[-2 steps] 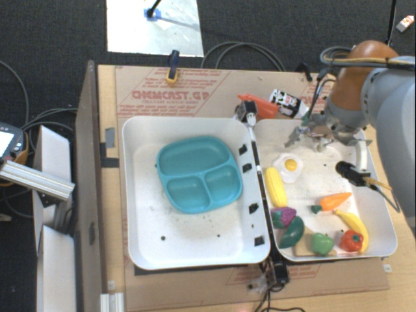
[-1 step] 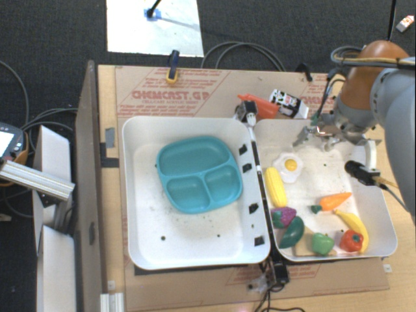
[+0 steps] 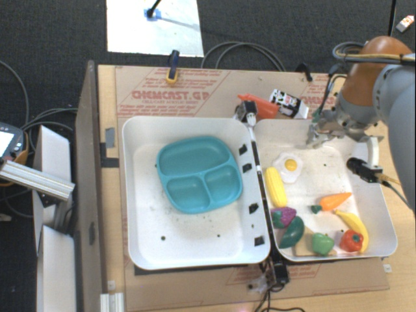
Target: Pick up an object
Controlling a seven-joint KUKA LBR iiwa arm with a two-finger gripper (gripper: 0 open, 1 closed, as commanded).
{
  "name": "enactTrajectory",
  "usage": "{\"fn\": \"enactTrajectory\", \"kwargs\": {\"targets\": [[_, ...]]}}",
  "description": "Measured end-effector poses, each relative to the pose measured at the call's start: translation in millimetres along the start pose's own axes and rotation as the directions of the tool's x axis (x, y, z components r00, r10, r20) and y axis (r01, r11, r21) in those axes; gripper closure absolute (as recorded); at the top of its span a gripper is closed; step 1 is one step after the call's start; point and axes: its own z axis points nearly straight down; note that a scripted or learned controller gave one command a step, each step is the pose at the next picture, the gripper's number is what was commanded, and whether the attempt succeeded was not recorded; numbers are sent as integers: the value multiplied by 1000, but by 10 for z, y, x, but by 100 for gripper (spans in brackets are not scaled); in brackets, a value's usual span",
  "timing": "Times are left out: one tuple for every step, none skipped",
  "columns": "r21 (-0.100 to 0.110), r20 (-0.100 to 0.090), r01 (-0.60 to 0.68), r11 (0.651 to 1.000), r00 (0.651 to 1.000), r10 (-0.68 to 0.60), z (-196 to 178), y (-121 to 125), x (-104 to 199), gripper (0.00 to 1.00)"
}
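We see two shallow white plastic bins side by side on the bench: the left bin (image 3: 140, 194) holds a teal three-compartment plastic tray (image 3: 198, 174), and the right bin (image 3: 383, 213) carries the loose toy food. We judge the split is deliberate, one bin as the picking source and the other as somewhere to put things.

The grey arm's gripper (image 3: 320, 134) hangs at the upper right of the frame, over the far edge of the right bin, pointing down; whether it is wide or narrow we cannot tell, and nothing shows in its grasp.

The candidates lie below and left of it in the picture. Nearest is the flat white-and-yellow toy fried egg (image 3: 289, 166), with the yellow plastic corn cob (image 3: 275, 186) just beside it. Further toward the lower right sit the orange toy carrot (image 3: 333, 201), the yellow banana (image 3: 354, 226) and the red tomato (image 3: 351, 240) (these last two touching). The egg looks the shortest reach, though its flatness may make it awkward.
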Motion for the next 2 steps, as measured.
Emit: {"fn": "enactTrajectory", "kwargs": {"targets": [[9,-6,4,1000,1000,-4,137,-65,626,100],[7,-4,-1,1000,1000,1,130,-64,583,0]]}}
